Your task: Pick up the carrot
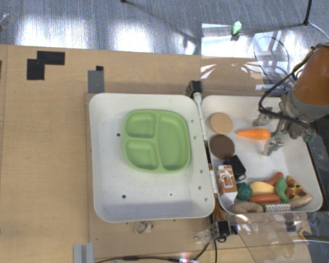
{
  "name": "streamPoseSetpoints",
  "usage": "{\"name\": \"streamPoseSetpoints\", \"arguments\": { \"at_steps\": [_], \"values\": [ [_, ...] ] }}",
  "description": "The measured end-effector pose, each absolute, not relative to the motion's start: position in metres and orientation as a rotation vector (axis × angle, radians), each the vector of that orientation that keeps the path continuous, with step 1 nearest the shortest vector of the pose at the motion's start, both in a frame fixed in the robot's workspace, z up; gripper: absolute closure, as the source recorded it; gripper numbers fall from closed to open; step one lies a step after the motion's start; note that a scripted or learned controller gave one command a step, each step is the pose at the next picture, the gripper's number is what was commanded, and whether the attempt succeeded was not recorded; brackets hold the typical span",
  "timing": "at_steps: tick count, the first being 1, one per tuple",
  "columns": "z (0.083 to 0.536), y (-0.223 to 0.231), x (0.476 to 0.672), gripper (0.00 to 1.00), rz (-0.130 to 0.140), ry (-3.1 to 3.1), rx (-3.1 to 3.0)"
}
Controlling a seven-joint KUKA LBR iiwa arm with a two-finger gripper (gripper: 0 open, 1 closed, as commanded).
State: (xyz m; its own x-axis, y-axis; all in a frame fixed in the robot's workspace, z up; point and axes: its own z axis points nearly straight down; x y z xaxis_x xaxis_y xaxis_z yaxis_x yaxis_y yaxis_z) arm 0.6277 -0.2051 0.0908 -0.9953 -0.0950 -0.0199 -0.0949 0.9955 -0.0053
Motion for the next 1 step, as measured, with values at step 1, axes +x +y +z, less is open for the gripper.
{"name": "streamPoseSetpoints", "arguments": {
  "at_steps": [1],
  "values": [
    [0.0897, -0.2040, 0.6431, 0.00, -0.001, 3.117, 0.236]
  ]
}}
